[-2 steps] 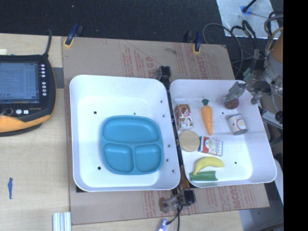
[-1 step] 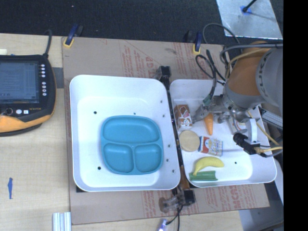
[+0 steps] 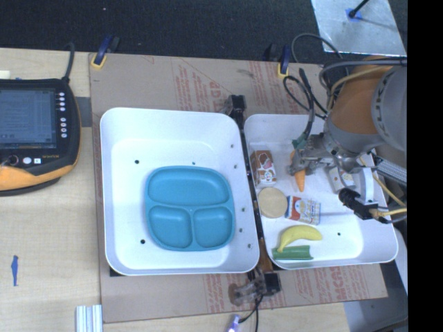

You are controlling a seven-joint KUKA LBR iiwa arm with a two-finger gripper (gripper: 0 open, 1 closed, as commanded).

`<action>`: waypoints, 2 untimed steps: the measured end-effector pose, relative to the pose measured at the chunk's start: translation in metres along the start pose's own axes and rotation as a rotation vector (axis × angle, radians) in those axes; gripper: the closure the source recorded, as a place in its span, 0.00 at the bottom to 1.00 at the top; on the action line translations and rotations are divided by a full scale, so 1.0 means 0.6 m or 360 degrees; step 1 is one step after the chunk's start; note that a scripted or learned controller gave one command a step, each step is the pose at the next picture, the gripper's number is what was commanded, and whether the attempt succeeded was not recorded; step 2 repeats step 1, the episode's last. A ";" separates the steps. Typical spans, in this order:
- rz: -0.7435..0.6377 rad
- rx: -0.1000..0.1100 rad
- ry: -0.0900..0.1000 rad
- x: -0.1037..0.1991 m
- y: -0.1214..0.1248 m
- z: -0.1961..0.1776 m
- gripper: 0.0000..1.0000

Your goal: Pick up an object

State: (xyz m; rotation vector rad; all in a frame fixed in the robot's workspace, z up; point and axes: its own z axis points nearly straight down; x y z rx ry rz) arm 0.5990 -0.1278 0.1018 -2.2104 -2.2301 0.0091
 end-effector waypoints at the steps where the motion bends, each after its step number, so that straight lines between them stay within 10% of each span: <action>1: 0.0002 -0.0002 0.0003 0.131 -0.094 -0.151 1.00; 2: 0.0002 -0.0002 0.0003 0.131 -0.094 -0.151 1.00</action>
